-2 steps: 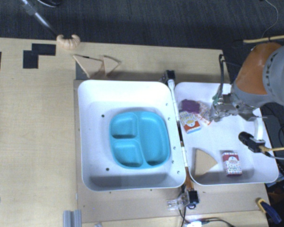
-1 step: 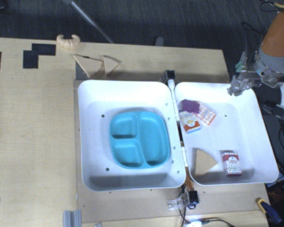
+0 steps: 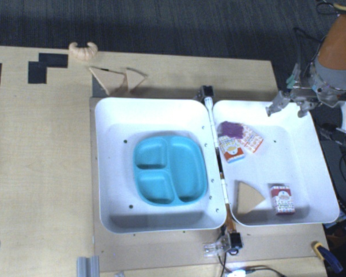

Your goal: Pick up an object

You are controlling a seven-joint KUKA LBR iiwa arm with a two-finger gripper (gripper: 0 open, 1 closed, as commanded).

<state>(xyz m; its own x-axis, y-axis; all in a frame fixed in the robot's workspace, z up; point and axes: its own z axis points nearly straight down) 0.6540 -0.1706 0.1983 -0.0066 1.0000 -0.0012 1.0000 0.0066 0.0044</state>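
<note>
The right bin (image 3: 311,154) holds several objects. A purple lump (image 3: 232,129) lies near its back left, beside a patterned flat packet (image 3: 252,140) and a small white and red box (image 3: 233,152). A tan wedge (image 3: 249,196) and a red carton (image 3: 282,199) lie near the front. My gripper (image 3: 288,108) hangs over the bin's back right rim, open, nothing between its fingers. It stands well apart from all the objects.
The left bin (image 3: 112,131) holds a blue divided tray (image 3: 170,169). A black-tipped bar (image 3: 210,114) runs between the bins. A tan knob (image 3: 82,51) and wooden wedges (image 3: 118,78) sit on the bench behind the left bin. Cables hang at the right.
</note>
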